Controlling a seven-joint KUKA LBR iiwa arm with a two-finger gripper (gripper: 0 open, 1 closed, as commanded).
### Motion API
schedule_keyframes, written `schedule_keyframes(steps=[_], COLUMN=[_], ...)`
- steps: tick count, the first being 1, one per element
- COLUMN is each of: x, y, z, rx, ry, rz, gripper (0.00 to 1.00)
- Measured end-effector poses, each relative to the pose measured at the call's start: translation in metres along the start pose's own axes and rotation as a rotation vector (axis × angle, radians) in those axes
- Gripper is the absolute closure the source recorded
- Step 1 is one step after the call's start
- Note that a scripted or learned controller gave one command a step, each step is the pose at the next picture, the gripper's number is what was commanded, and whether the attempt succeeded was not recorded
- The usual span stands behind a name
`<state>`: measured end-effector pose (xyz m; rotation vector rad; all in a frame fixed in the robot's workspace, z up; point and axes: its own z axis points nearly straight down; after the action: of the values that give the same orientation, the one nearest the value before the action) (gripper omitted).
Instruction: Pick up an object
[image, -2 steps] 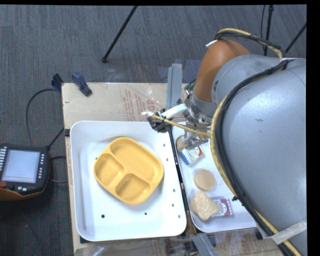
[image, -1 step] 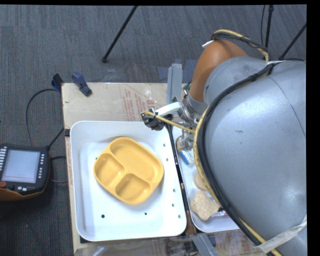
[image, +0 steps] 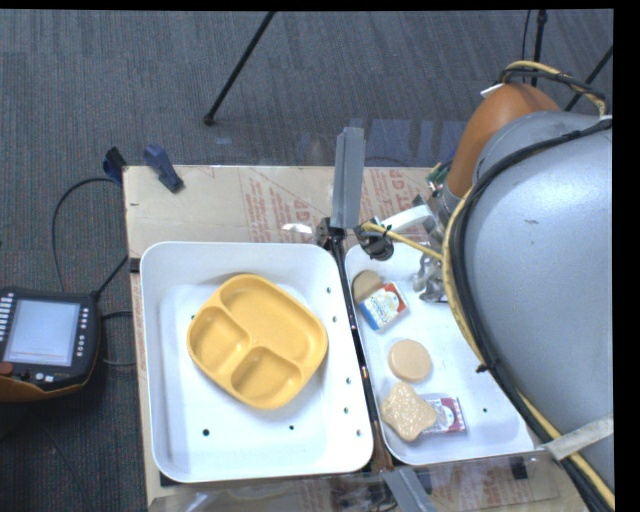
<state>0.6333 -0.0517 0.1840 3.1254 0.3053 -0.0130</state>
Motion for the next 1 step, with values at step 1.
schedule_keyframes(steps=[1], x=[-0.0020], y=[0.0328], z=[0.0265], rx=[0.003], ry=[-0.001], rz=[-0.232], gripper=[1.00])
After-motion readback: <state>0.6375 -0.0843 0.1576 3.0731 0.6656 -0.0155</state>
